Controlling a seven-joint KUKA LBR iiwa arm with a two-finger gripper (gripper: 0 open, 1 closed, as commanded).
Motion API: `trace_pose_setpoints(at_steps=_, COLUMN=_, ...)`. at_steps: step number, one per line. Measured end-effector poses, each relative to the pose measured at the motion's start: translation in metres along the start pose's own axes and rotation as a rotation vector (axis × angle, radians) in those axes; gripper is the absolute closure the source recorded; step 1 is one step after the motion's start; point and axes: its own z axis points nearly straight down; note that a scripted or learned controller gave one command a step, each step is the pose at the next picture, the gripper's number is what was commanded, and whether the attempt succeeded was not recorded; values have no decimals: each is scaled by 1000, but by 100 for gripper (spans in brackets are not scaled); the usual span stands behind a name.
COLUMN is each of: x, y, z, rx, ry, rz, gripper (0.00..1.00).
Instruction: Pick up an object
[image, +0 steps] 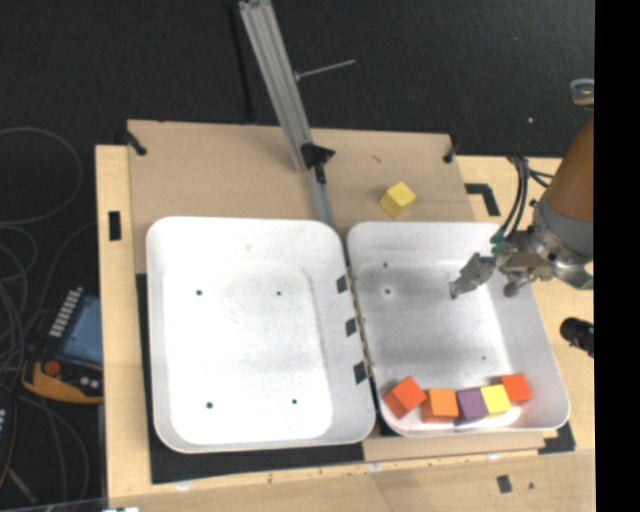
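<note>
Five small blocks lay in a row along the near wall of the right bin (520, 330): a red-orange block (404, 396) tilted at the left end, then an orange block (439, 402), a purple block (470, 404), a yellow block (495, 399) and a second red-orange block (516, 388), each touching or just beside its neighbour. The hand (478, 274) hung over the far right part of that bin, well apart from the row, with nothing between its fingers; whether it was open or closed could not be told. The left bin (160, 330) sat beside it. A lone yellow cube (397, 198) rested on the desk (220, 165) beyond the bins.
</note>
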Motion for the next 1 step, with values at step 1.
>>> trace_pose_setpoints(at_steps=1, x=-19, y=65, z=49, rx=2, ry=-3, rz=-5, gripper=0)
